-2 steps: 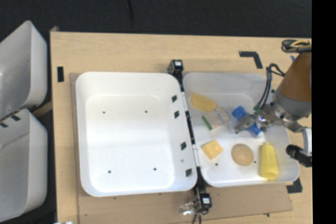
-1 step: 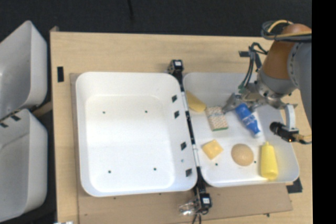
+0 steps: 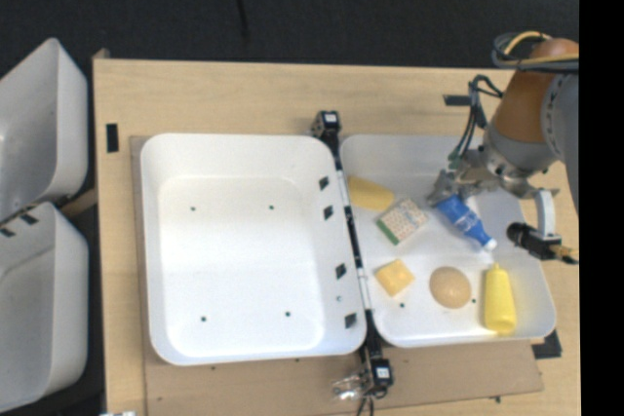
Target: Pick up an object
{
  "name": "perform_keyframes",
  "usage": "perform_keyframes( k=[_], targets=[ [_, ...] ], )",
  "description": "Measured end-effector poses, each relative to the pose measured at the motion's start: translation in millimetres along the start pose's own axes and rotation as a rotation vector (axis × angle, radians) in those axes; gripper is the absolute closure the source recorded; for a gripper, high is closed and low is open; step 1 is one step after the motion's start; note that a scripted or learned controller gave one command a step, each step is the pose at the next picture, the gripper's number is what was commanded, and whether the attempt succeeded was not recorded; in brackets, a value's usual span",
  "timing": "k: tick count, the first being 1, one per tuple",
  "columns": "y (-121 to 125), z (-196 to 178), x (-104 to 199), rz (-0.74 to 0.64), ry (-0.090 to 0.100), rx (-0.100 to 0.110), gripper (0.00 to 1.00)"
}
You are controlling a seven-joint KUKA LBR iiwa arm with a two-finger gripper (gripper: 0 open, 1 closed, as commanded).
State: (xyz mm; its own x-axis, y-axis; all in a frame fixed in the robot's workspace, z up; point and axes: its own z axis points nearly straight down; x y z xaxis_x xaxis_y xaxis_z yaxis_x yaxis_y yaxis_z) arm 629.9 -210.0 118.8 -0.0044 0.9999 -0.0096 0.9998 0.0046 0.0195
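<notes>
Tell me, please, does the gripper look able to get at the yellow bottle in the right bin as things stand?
Probably yes. The yellow bottle lies in the open near the front corner of the right bin, apart from the tan ball, with nothing on top. The gripper is over the blue tube close by.

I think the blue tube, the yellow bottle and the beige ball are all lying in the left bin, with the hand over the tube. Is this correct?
Not quite: the bin is wrong. The camera view shows the blue tube, the yellow bottle and the beige ball lying in the right bin, not the left one. The hand is indeed over the tube.
</notes>
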Motion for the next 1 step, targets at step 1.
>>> perform_keyframes(
  k=[1],
  targets=[
    [6.2, 12.5, 72.3, -0.002, 0.005, 0.008, 1.00]
  ],
)
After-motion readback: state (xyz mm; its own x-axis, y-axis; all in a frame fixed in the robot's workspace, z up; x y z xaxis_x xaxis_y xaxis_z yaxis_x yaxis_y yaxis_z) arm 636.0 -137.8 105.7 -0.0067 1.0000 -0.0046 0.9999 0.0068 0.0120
